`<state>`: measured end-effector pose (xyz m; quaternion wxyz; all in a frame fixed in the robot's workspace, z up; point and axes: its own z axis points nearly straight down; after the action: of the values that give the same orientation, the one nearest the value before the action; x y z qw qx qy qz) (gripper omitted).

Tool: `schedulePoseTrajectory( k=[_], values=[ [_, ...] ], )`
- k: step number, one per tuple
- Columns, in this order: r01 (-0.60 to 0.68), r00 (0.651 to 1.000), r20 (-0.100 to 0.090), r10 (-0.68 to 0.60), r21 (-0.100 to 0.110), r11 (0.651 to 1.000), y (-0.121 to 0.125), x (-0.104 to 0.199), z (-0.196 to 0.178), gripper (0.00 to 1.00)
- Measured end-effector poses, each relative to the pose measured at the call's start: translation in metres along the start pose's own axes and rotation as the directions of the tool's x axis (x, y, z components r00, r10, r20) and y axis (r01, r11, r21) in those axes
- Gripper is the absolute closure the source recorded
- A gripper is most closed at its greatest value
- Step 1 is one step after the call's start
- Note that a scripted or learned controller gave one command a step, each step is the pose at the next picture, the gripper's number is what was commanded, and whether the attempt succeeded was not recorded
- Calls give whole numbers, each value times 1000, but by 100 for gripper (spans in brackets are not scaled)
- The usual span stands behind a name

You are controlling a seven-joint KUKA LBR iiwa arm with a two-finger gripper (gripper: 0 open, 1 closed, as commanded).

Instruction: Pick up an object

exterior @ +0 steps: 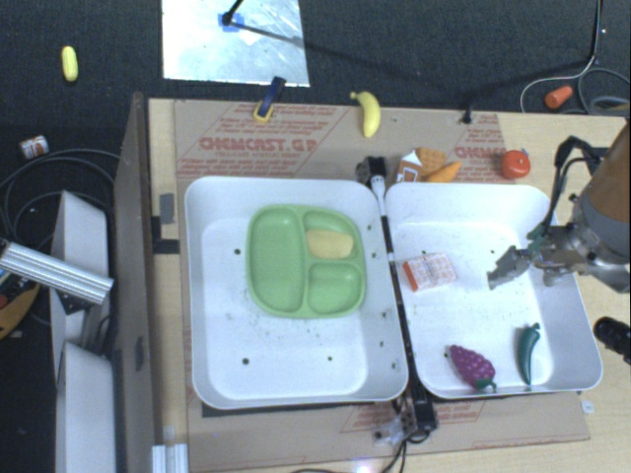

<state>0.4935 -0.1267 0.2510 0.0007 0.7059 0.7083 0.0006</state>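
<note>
The right bin (434, 215) holds three loose objects. A small white and orange packet (429, 269) lies near its left wall. A bunch of purple grapes (471, 365) sits by the front wall, and a dark green pepper (527, 351) lies just right of it. My gripper (513, 264) hangs over the right part of this bin, to the right of the packet and above the pepper in the view. Nothing shows in its grasp. The left bin (222, 363) carries a green divided plate (296, 264) with a pale yellow item (330, 242) in its upper right compartment.
Behind the bins on the cardboard lie a banana (369, 113), an orange carrot-like piece (439, 170) and a red tomato (515, 164). A blue and yellow clamp (268, 99) sits at the back edge. The arm fills the right side.
</note>
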Motion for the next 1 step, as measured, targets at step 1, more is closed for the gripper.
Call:
schedulePoseTrajectory(
  k=[1],
  values=[
    [-9, 1000, 2, 9, 3, 1000, -9, -85, 69, 0]
  ],
)
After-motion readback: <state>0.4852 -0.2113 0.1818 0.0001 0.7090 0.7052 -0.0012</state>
